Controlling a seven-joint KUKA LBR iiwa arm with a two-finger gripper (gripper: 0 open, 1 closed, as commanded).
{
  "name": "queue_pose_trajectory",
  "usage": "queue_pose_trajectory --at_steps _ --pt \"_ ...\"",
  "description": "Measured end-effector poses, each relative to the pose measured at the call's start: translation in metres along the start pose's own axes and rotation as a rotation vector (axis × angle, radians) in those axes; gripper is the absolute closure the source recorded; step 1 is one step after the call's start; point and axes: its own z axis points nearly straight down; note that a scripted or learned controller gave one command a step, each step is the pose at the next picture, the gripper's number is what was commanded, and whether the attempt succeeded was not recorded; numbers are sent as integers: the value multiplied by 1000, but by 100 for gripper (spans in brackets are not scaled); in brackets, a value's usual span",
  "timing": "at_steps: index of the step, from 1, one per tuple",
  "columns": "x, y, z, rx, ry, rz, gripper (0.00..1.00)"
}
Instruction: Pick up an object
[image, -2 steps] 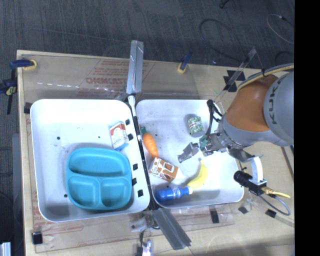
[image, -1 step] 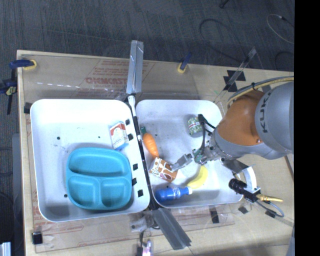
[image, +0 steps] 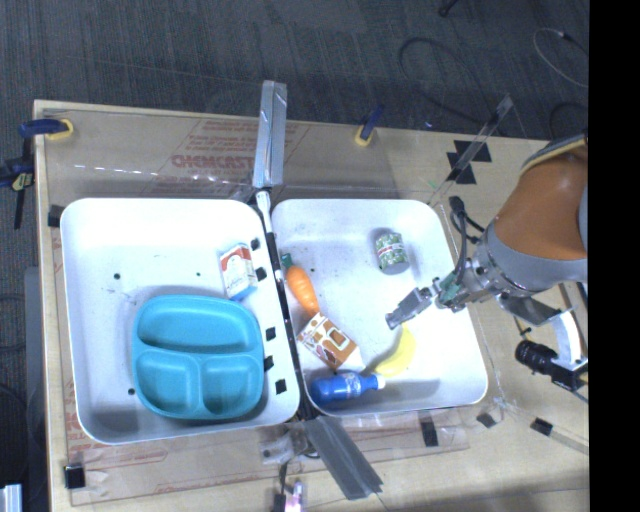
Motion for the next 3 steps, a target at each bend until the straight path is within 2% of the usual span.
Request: queue_pose_trajectory --at_steps 1,2,3 --pt "-3 10 124 -3 -2 -103 0" --pt "3 -10 -14 0 0 -66 0" --pt "2 1 42 3 3 -261 0"
